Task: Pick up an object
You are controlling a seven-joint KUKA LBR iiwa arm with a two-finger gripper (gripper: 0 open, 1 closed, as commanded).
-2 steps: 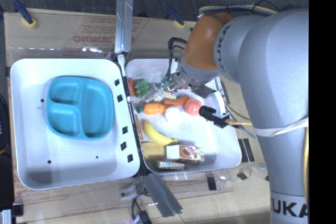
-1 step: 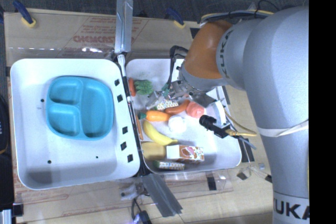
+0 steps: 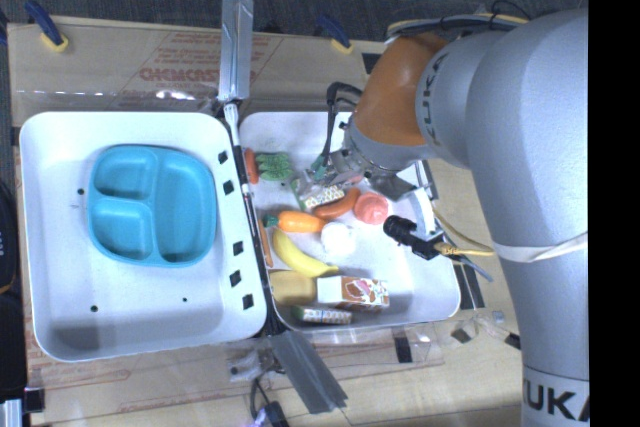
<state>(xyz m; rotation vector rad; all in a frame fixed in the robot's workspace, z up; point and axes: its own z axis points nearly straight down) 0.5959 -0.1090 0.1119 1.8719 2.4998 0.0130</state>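
Note:
The right bin holds a heap of toy food. A yellow banana, an orange carrot, a white ball and a red round piece lie near its middle. A green item sits toward the bin's left wall. A small printed carton, a tan block and a flat bar lie along the near wall. My gripper is low in this bin, just above an orange-red piece and right of the green item. The wrist hides what lies under it.
The left bin holds a blue divided plate. A grey divider strip stands between the bins at the back. The arm's bulk covers the right bin's far right side, and a black part with cables sticks out below the wrist.

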